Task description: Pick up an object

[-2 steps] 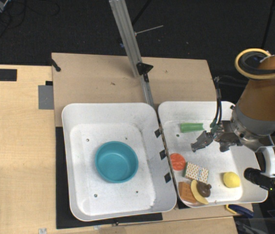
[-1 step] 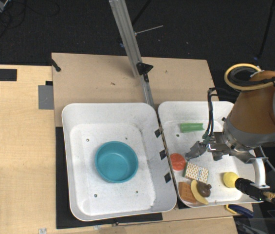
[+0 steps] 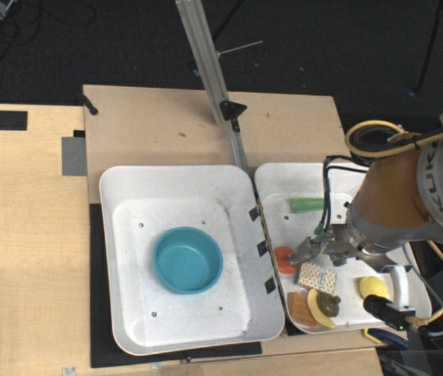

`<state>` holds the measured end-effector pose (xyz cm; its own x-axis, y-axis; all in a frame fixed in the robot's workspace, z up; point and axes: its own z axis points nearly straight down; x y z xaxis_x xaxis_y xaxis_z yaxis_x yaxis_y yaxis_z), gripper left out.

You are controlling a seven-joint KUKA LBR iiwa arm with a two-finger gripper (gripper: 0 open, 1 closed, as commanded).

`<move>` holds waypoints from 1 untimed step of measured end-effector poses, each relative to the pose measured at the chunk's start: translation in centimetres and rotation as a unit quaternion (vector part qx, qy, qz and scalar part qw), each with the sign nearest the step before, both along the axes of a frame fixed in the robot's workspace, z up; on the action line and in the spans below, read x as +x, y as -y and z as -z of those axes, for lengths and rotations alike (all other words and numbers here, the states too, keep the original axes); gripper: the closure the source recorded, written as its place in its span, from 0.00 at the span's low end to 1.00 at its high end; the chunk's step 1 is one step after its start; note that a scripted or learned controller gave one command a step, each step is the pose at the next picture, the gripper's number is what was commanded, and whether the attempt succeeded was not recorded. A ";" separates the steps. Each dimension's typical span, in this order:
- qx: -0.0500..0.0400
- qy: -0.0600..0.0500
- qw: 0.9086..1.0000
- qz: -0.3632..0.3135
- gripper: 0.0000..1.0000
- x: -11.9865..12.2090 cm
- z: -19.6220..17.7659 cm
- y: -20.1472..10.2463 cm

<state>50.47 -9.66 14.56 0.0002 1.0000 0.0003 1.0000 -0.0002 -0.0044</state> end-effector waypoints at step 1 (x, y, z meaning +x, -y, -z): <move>0.000 0.002 1.000 0.000 1.00 0.1 -1.2 0.1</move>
